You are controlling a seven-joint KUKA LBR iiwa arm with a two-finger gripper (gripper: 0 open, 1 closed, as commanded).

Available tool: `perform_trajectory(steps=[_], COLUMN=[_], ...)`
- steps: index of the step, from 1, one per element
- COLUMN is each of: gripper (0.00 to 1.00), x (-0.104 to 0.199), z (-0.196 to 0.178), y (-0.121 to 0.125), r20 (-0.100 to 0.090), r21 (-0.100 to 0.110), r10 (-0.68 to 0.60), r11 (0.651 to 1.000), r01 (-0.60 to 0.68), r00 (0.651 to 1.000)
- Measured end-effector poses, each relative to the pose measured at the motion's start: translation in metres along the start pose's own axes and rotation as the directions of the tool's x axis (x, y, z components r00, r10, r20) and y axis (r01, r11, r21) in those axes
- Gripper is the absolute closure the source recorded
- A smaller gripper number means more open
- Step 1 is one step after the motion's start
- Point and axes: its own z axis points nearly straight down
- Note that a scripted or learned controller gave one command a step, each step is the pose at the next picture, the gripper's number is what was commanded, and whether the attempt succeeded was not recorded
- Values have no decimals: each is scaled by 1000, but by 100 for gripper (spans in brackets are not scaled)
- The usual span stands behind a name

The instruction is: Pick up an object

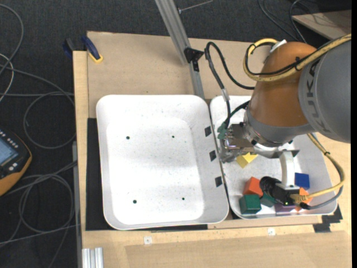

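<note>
Well off to the pincer's left, the left bin (156,166) lies on the pale desk (139,66), its white floor marked by four small dark dots. There are two bins in all. The right bin (319,177) is the one the arm is working over.

The pincer (233,145) hangs low over the right bin's left side, close to the wall the two bins share. The orange wrist band and grey housing cover it from above, so I cannot tell how far open it is or whether it has hold of anything.

The candidates for picking lie to the pincer's right and on its near side:
- One yellow block (245,160) sits just beside the pincer, turned corner-on and partly hidden under the wrist.
- One green block (250,204) rests nearer the bin's front rim.
- One orange block (254,184) lies between the yellow block and the green block, touching or almost touching the green one.
- A small teal piece (269,201) seems to sit just right of the green block, though it is hard to make out.
- One blue block (302,180) stands farthest right, well apart from the pincer.

These look like small, stiff, light blocks with smooth flat faces, not fragile and unlikely to deform. The surest hold would be across two opposite flat faces. The yellow block is closest, but its tilt could let it twist or slip out on closing.
</note>
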Motion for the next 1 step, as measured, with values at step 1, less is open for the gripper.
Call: perform_trajectory(steps=[1], gripper=[100], x=[53], z=[10], y=[5], r20=[1], r21=[2], r10=[2], r11=[1000], r01=[-2], r00=[1000])
